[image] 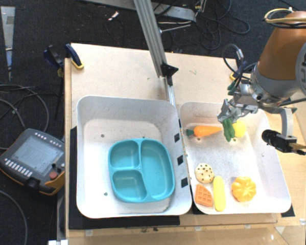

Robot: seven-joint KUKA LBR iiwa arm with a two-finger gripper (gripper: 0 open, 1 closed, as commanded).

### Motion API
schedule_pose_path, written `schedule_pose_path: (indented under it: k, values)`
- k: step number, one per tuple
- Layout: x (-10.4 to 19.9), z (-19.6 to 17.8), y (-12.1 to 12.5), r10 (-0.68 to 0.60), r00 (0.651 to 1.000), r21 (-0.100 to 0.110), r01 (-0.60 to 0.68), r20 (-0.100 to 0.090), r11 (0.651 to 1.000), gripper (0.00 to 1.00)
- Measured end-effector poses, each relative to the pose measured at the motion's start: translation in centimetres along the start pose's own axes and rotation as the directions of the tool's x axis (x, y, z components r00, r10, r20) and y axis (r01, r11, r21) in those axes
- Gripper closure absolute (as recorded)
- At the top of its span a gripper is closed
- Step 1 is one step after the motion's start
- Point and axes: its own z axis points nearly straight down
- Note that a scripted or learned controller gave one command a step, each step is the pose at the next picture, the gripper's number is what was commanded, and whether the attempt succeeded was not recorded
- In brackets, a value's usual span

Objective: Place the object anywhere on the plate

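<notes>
A teal plate (140, 170) with three compartments lies in the left bin (92, 116). Over the back of the right bin (273, 172), my gripper (228, 118) points down. Its fingers are shut on the green end of a yellow and green toy (233, 130). The toy hangs just below the fingertips, next to the tip of an orange carrot (206, 131). Plate and gripper are well apart, with the wall between the bins lying in the gap.
In the right bin's front half lie a chocolate-chip cookie (204, 173), a waffle (204, 195), a long yellow piece (219, 193) and a yellow-orange pumpkin-like toy (243, 188). A metal pole (155, 37) slants up from the back between the bins.
</notes>
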Motion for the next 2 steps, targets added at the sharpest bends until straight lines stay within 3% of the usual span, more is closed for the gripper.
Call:
schedule_pose_path:
  k: [2]
  values:
    - [9.5,2.7,2.4,0.0,1.0,-0.002,0.0,0.001,1.0,1.0]
